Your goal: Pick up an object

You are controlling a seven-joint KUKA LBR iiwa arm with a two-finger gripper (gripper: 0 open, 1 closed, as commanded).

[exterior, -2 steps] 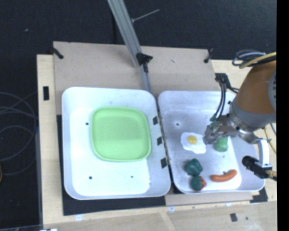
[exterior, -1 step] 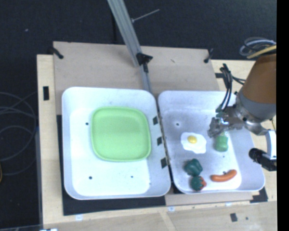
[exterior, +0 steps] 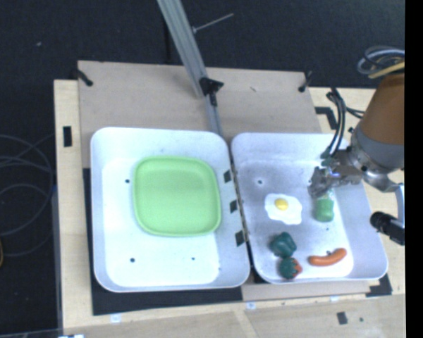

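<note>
In the right bin, nearest, lie a sausage and dark green pepper; farther back, a fried egg. The claw hangs just above a light green piece, perhaps touching; its opening cannot be told.

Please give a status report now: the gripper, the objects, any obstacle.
Gripper low in right bin, just above green block; grip unclear. Fried egg beside it, green pepper and sausage nearer front. Green plate in left bin.

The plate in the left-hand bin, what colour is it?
Light green. The plate shows plainly in the camera view, lying flat in the left bin.
</note>
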